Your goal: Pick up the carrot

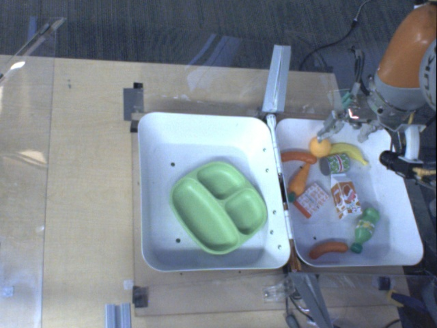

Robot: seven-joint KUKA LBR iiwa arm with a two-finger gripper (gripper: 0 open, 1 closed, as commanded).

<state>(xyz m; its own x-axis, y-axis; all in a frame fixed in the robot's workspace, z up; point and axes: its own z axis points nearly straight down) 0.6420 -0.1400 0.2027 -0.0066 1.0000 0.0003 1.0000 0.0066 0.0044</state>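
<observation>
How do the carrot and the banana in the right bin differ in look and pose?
The carrot is orange and tapered, lying steeply slanted by the bin's left wall; the banana is yellow and curved, lying nearer crosswise further right. The carrot sits beside a checkered packet; the banana arcs over a small can. Both lie in the right bin.

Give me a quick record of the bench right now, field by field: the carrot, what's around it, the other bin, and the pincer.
carrot: right bin, near its left wall, lying tilted
beside carrot: hot dog above, small checkered packet below right
also in right bin: banana, can, juice carton, green bottle, second hot dog
left bin: green divided plate
pincer: over right bin's far edge, apart from carrot
</observation>
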